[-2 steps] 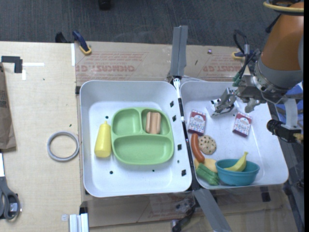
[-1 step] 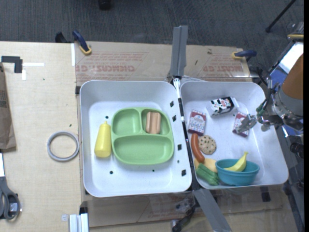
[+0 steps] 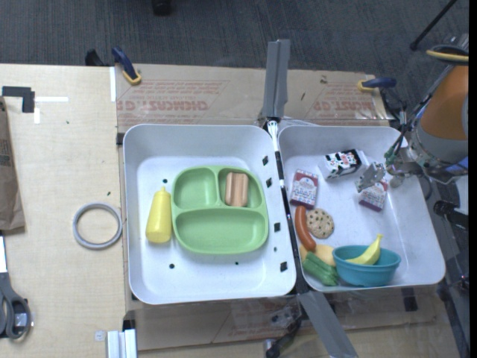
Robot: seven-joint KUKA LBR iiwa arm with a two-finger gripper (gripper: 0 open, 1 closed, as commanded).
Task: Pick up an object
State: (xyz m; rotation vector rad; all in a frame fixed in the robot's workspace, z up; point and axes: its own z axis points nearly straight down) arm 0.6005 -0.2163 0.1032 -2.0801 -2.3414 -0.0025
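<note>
My gripper [image 3: 371,177] reaches in from the right and hovers over the upper right part of the right bin [image 3: 417,233]. It sits just above and touching a small pink-and-white packet [image 3: 375,198]. A black-and-white box [image 3: 343,162] lies to its left, and a small red box [image 3: 304,188] further left. Lower in this bin lie a cookie [image 3: 320,222], a red sausage [image 3: 303,230], green vegetables [image 3: 320,269] and a blue bowl [image 3: 365,268] holding a banana [image 3: 367,253].
The left bin [image 3: 141,170] holds a green divided plate [image 3: 220,230] with a hot dog [image 3: 235,189] in its top right compartment, and a yellow bottle [image 3: 158,215] beside it. A tape ring [image 3: 97,224] and scissors [image 3: 11,315] lie on the bench to the left.
</note>
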